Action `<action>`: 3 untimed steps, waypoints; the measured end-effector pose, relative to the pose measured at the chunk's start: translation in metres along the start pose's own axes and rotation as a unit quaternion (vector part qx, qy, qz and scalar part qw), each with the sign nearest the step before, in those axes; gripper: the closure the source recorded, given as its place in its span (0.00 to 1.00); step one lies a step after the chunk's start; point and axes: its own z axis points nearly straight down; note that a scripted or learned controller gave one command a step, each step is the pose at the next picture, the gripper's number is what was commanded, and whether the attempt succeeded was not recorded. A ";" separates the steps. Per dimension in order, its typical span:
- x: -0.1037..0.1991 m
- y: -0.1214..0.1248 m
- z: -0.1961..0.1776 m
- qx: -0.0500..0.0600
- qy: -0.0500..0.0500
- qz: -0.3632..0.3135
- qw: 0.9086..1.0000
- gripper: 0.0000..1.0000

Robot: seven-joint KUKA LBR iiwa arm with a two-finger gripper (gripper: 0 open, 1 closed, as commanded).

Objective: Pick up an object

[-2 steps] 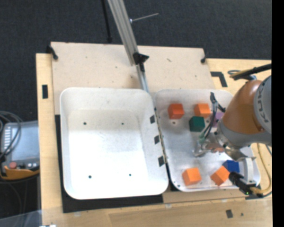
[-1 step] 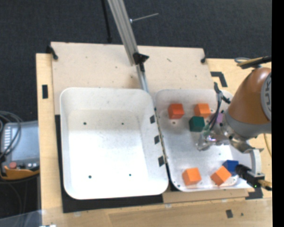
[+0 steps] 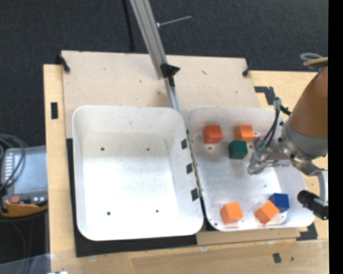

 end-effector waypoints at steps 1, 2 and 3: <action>-0.001 0.002 -0.046 0.000 0.000 0.000 1.000 1.00; 0.039 0.033 -0.033 0.003 0.000 0.000 1.000 1.00; 0.092 0.061 -0.038 0.003 0.001 -0.002 1.000 1.00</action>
